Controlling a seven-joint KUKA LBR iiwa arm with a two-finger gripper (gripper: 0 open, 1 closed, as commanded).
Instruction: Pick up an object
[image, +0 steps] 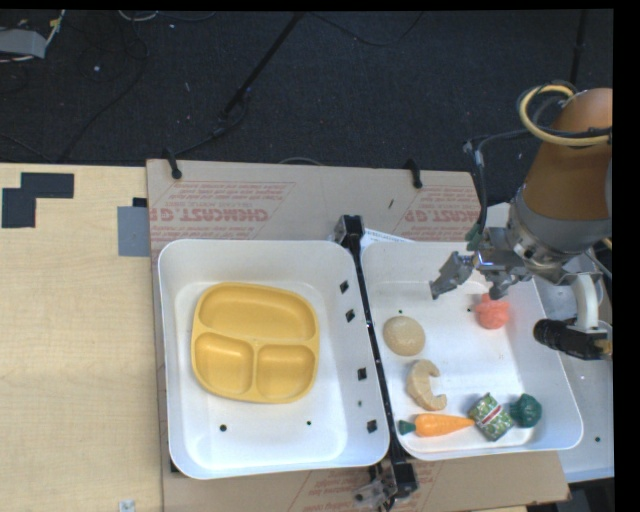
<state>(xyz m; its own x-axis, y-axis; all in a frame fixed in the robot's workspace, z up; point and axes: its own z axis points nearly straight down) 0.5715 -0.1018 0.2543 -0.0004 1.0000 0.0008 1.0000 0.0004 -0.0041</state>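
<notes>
Arm reaching in from right, claw (476, 281) spread open, empty, above right bin (455, 445), near pink ball (491, 313)

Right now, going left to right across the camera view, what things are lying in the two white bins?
Yellow divided plate in the left bin → in the right bin: round beige piece → curved beige piece → carrot → green-and-white packet → dark green item. The pink-red object overlaps the packet's span, so it is left out.

Red print on the cardboard sheet (300, 205) behind the bins, upside down, reads roughly "CHEMCRZT, GF", appearing twice; the smaller lines beneath it are illegible.
</notes>
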